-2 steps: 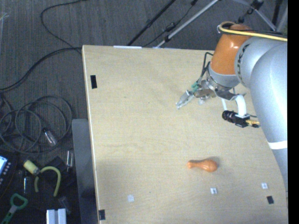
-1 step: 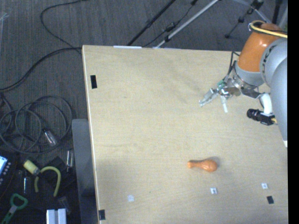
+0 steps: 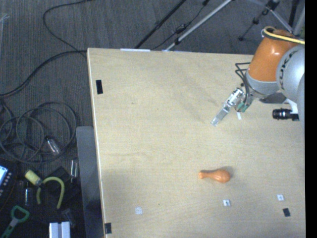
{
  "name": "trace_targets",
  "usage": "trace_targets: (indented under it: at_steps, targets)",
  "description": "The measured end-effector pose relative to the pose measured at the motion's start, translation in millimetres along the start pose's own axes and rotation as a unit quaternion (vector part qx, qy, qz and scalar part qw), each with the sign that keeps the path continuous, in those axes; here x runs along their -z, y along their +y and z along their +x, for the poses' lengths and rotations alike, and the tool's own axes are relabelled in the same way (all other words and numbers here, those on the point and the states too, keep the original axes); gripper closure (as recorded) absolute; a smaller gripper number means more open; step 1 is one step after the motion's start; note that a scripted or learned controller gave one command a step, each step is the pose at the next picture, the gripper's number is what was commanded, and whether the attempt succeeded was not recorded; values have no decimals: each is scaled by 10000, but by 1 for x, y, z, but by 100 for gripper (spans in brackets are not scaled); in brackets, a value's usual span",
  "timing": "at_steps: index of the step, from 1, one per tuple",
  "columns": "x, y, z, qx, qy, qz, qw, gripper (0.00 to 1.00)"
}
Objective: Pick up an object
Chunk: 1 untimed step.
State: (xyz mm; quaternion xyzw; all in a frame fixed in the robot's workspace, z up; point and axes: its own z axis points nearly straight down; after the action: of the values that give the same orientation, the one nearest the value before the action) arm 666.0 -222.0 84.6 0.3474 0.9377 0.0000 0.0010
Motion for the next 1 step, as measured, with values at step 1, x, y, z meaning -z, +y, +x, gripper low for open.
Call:
trace_targets:
  at_steps: [1]
  targets:
    - [0,30,31,638,-1,1,9980,0]
